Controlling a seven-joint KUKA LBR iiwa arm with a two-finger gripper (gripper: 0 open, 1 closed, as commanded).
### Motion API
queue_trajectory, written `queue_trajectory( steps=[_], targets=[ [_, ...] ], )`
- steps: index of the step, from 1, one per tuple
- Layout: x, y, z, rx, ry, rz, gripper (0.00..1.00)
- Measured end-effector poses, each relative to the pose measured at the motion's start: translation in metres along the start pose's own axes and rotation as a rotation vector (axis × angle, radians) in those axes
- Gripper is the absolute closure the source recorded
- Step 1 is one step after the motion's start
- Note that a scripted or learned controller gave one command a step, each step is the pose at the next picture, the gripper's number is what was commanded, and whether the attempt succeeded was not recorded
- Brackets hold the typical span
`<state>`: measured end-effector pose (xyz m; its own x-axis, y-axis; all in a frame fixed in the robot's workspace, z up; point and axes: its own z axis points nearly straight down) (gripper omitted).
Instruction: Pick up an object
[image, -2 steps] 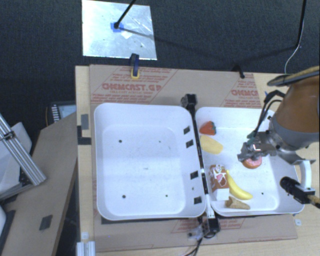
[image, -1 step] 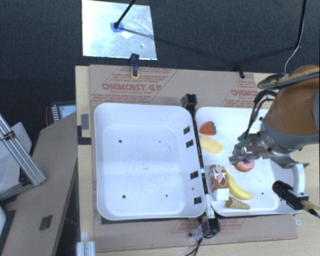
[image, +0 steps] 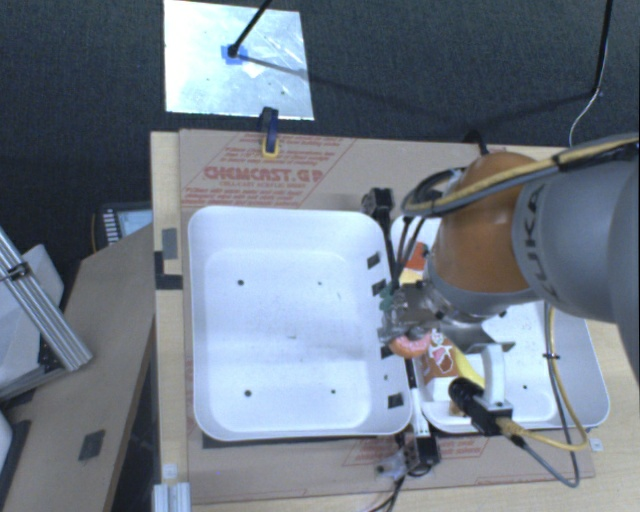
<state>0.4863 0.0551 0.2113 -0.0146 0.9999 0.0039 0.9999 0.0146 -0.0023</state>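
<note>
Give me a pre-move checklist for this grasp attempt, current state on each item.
1. Gripper over the right bin, near its left wall: ok.
2. Target in reach: an orange-pink object lies just below the gripper: ok.
3. Object seated between the fingers: cannot tell, the wrist hides them.
4. Neighbours clear of the target: not ok, a brown item and a yellow one crowd against it.
5. Room beside the divider between the right bin and the left bin: not ok, the gripper sits tight against it.
6. Cables free of the bin contents: cannot tell.
</note>
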Motion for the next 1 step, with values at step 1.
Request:
queue_trajectory(
  steps=[1],
  targets=[
    [0.0646,0.0025,-0.1298,-0.017,0.003,0.001,1.00]
  ],
)
